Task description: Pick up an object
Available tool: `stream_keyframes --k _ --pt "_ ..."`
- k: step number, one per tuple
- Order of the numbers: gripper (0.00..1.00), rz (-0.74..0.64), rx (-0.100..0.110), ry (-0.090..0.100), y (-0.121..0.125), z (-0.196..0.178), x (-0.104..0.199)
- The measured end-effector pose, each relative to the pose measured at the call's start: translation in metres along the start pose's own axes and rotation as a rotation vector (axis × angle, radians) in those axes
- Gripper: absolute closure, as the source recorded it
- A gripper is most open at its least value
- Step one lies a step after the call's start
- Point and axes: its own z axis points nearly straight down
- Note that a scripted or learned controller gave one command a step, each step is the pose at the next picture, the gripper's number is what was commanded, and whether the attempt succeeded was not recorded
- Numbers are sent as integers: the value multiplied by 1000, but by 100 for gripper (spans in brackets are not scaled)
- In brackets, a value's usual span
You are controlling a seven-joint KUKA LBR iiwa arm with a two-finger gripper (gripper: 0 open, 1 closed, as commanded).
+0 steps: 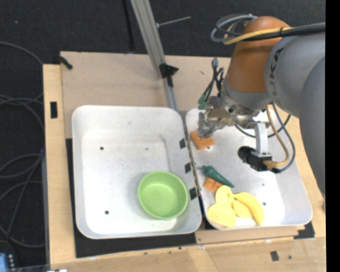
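Directly beneath the gripper (205, 130), an orange block (203, 143) in the right bin (289, 200).

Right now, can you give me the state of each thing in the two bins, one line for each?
Green bowl: upright, in the left bin, near its front right corner.
Orange block: in the right bin, directly under the gripper.
Carrot: lying flat, near the divider.
Bananas: lying at the right bin's front edge.
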Motion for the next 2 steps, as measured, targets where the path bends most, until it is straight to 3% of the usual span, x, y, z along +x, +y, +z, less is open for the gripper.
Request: stream_keyframes --k 2 --pt "100 -2 -2 2 40 2 100"
